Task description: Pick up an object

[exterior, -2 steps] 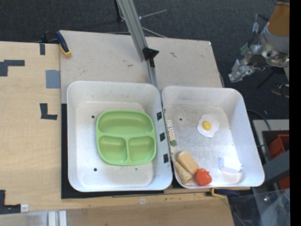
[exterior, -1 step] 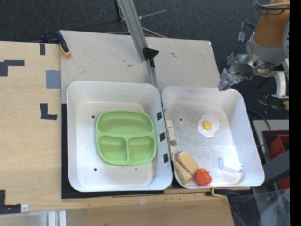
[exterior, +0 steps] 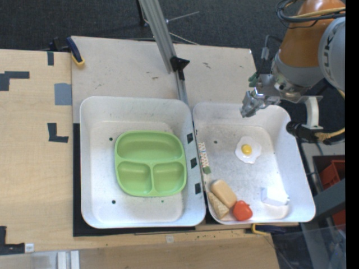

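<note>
The right bin [exterior: 291,150] holds a toy fried egg [exterior: 247,151] near its middle, a tan bread-like piece [exterior: 222,197] and a small red tomato-like piece [exterior: 242,210] at its front, and a pale white item [exterior: 275,197] at the front right. My gripper [exterior: 251,106] hangs above the back rim of the right bin, behind the egg and clear of it. Nothing shows between its fingers.
A green divided plate [exterior: 150,162] lies in the left bin [exterior: 90,150]. A slanted metal pole [exterior: 162,35] crosses the bench behind the bins. A blue-and-yellow clamp [exterior: 75,51] sits at the back left corner.
</note>
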Robot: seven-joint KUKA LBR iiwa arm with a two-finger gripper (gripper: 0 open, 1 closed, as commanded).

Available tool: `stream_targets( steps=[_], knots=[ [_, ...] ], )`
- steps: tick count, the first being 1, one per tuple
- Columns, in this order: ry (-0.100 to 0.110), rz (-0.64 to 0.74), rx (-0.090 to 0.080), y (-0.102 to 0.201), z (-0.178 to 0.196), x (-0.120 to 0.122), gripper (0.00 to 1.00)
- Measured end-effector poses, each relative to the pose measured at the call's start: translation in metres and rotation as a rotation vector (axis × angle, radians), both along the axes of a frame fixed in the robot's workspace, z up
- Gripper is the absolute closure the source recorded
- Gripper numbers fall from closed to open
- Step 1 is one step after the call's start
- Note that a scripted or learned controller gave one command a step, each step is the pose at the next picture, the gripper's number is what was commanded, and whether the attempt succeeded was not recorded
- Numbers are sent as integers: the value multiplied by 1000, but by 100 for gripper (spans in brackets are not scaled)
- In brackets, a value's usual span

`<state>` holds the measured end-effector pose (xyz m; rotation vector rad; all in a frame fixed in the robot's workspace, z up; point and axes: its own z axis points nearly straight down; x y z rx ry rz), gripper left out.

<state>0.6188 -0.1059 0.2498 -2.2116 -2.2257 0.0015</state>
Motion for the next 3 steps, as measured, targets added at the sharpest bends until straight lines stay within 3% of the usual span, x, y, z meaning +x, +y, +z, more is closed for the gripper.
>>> stream_targets(
  steps=[1, 3],
  knots=[
    [-1, 1, 0, 55, 5, -21, 100],
    [1, 0, -1, 149, -20, -61, 100]
  ],
)
